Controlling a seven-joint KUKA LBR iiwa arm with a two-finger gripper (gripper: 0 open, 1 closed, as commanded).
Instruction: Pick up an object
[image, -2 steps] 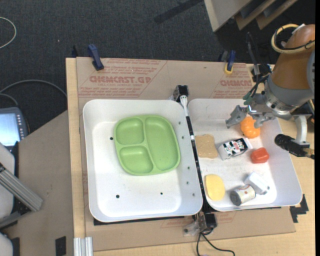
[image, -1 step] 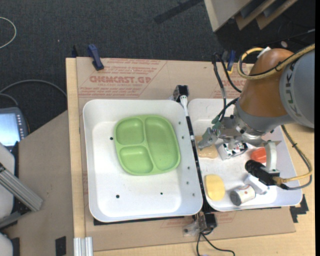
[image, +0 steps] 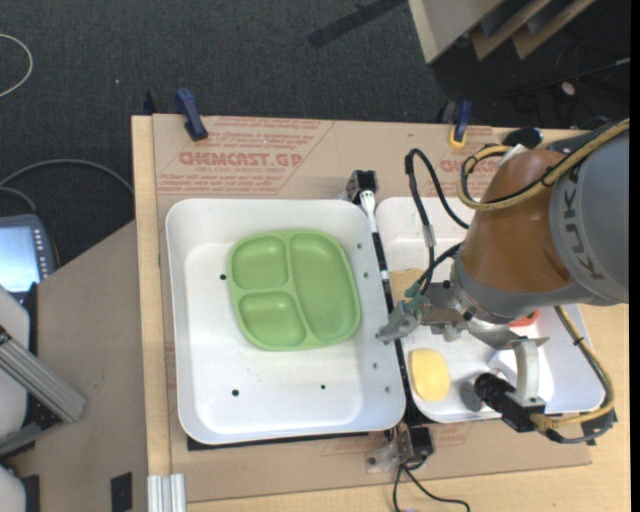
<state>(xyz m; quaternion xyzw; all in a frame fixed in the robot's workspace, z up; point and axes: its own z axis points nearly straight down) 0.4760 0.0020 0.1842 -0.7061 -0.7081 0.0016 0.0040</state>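
The jaws (image: 412, 318) are hanging over the near-left part of the right bin (image: 570, 385), close against the wall shared by the 2 bins, and I cannot tell how they are standing; nothing is showing between them. The likeliest object, a yellow rounded piece (image: 431, 373), is lying just below them in that bin, so the arm is needing a short shift toward it and a straight descent. The left bin (image: 190, 300) is carrying a green divided plate (image: 294, 290), while the bench (image: 150, 250) is offering little room near the wall.

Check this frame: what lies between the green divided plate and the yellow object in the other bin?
In the camera view, the green divided plate and yellow object are separated by bare bin floor and the two bins' adjoining rims.
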